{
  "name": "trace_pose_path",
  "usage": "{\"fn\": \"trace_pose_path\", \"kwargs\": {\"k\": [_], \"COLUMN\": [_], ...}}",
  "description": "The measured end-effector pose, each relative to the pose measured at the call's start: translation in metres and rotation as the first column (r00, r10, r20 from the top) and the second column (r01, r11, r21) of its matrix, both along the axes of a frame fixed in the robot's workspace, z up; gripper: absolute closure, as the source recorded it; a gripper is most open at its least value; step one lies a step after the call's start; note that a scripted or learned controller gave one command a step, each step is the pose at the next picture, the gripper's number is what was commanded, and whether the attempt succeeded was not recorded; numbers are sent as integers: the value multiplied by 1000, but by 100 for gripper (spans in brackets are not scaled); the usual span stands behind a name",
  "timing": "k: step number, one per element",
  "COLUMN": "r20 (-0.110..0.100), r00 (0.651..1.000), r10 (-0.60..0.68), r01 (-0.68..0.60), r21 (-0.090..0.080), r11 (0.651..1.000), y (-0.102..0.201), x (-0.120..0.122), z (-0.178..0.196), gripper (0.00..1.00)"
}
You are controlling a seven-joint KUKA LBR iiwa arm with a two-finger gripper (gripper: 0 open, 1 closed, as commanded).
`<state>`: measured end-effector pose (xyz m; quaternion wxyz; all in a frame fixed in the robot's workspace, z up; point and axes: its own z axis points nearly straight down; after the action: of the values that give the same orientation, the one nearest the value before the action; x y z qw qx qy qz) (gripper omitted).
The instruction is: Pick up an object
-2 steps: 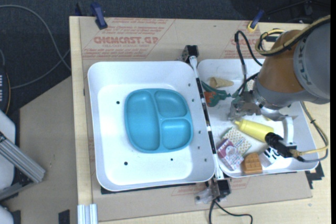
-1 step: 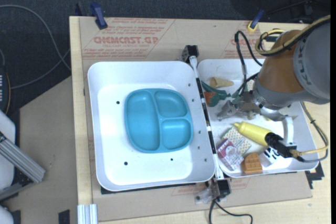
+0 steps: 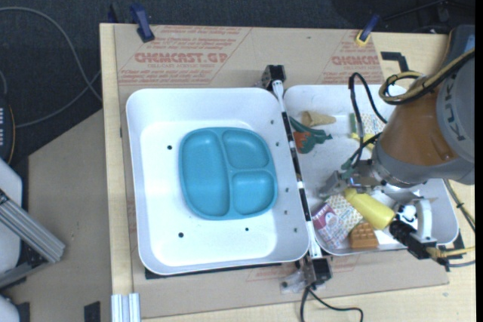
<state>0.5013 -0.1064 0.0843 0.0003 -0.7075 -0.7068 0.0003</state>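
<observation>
A yellow banana-shaped toy (image 3: 370, 208) lies slantwise in the right bin (image 3: 441, 226), touching a waffle-patterned orange piece (image 3: 363, 236) and a patterned packet (image 3: 337, 220).

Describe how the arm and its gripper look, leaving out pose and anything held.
The arm is a thick, rounded grey body with dark lettering on its side and a broad orange band above the wrist. Black and yellow cables loop beside that band. The wrist section below is grey metal. The gripper is a small, dark metallic fitting, too small to make out in detail.
</observation>
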Motion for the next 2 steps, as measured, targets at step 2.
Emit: {"fn": "trace_pose_path", "kwargs": {"k": [2], "r20": [2], "r00": [1000], "r10": [2], "r01": [-2], "r21": [-1], "r11": [1000], "y": [-40], "x": [134], "z": [1], "gripper": [0]}}
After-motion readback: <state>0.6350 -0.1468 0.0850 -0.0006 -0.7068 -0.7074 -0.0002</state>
